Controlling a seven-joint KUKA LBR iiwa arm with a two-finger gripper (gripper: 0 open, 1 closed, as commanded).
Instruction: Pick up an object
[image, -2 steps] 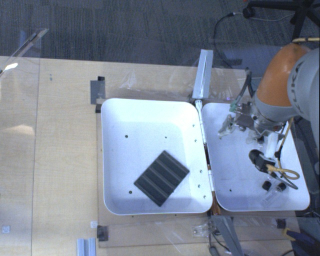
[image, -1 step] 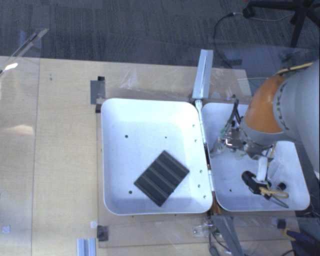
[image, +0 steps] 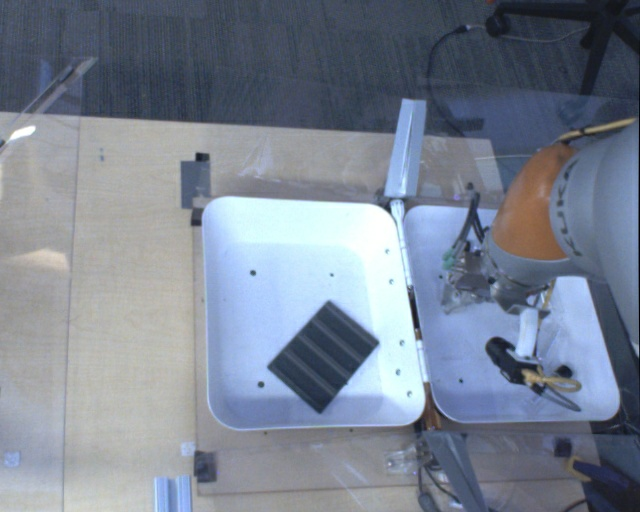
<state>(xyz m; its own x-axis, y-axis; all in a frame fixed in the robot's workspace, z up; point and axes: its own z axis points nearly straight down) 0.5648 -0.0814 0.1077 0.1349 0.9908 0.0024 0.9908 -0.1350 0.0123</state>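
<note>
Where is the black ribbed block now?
In the camera view, the block lies flat in the left bin, near its lower edge, turned diagonally; the arm is over the right bin.

The arm (image: 590, 200) ran off the picture's right edge, its upper links lost past that edge; the wrist overhung the gripper (image: 462, 288), leaving a small tangle of metal too fine to read; the right bin (image: 450, 385) lay partly under the arm, its floor beneath and to the right of the jaws hidden, along with its far right corner; the holes in the left bin (image: 300, 230), well left of the jaws, showed as mere dots; a pale metal strip (image: 172, 492), far left of the jaws, was cut by the bottom edge.
</note>
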